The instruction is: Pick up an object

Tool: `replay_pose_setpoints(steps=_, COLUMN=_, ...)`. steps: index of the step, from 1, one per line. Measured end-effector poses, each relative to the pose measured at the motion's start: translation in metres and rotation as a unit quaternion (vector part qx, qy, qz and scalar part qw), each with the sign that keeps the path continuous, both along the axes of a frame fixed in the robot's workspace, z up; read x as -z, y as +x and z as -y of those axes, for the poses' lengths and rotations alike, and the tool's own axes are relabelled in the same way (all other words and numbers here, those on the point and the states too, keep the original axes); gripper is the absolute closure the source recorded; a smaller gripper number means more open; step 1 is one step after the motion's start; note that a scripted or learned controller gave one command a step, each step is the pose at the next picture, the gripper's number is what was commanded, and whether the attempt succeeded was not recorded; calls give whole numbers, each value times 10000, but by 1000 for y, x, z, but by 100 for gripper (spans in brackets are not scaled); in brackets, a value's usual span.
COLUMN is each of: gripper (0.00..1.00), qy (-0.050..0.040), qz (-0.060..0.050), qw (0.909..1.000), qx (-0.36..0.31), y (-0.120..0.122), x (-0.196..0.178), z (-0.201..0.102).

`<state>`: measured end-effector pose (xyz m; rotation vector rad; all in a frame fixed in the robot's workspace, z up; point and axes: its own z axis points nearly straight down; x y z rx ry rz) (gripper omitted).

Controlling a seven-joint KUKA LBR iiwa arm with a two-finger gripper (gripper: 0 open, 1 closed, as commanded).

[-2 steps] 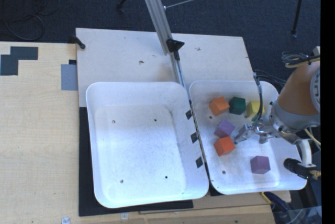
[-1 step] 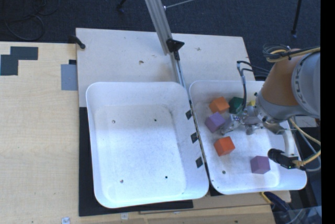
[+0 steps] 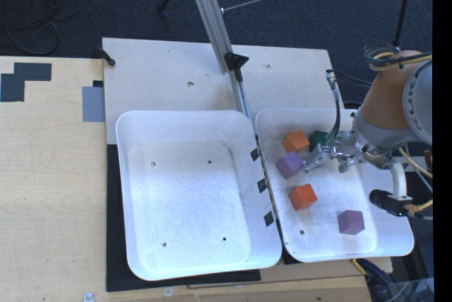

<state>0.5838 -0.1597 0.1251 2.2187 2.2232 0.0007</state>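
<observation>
Hand (image 3: pixel 316 156) low in right bin (image 3: pixel 395 248), beside purple block (image 3: pixel 289 165) at its 9 o'clock, positioned for grasp; open or closed: cannot tell.

We're looking at a chunky grey arm (image 3: pixel 424 106) with a broad orange band (image 3: pixel 385 99) wrapping it just above the wrist. Below that we see a rounded grey collar, then a small silvery metal gripper (image 3: pixel 316 156) of thin bars and brackets. Pale cables (image 3: pixel 385 53) loop over the top, and we spot a white tube and a black fitting (image 3: pixel 388 200) underneath.
</observation>
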Motion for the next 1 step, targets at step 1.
replay_pose_setpoints(steps=1, gripper=0, qy=4, qz=-36, qw=10000, qx=21, y=24, x=14, z=-7)
